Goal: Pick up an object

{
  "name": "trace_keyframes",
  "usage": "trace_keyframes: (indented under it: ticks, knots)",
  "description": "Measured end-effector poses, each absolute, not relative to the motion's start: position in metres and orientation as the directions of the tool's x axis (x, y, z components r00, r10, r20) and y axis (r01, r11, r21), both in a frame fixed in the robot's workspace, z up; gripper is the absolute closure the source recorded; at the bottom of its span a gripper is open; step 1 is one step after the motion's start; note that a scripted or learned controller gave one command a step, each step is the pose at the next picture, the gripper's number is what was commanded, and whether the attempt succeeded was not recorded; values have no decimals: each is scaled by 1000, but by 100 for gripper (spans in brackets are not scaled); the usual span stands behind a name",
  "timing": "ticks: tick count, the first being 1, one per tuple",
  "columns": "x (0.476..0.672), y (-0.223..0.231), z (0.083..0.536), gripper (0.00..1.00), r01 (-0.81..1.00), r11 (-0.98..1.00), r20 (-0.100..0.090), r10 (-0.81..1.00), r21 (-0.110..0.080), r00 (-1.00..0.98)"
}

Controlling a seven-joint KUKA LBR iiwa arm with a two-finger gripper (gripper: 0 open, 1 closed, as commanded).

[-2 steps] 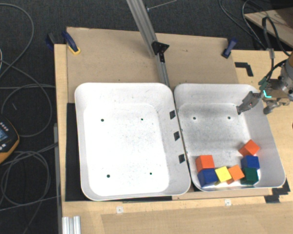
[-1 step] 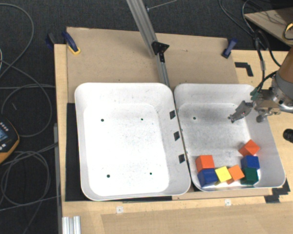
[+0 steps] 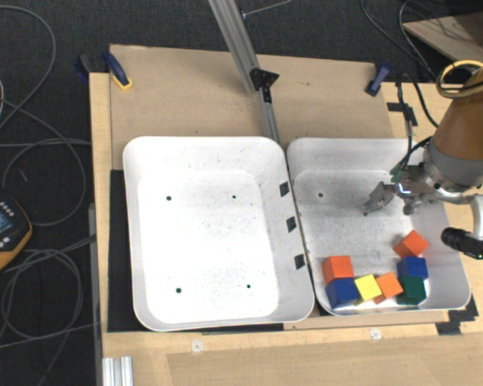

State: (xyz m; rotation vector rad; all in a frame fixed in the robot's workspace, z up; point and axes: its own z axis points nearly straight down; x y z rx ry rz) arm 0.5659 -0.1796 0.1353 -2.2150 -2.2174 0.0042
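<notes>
Orange block [image 3: 412, 244] lies just below open pincer [image 3: 393, 203].

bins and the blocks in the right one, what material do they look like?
Bins: probably moulded plastic, matte white, judging by the rounded corners and thin rolled rim; fine dark speckling looks like scuffing.
Blocks: solid-coloured cubes with crisp edges and an even, dull finish, so painted wood or hard plastic; the view leaves that open.

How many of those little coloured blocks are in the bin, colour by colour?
Orange blocks: 3
Blue blocks: 2
Yellow block: 1
Green block: 1
Total: 7, all in the right bin at its near end.
</notes>
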Motion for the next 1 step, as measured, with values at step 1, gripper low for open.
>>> trace_keyframes:
  ticks: [1]
  knots:
    - [565,-179,97,0,1000,0,3,1000,-6,0]
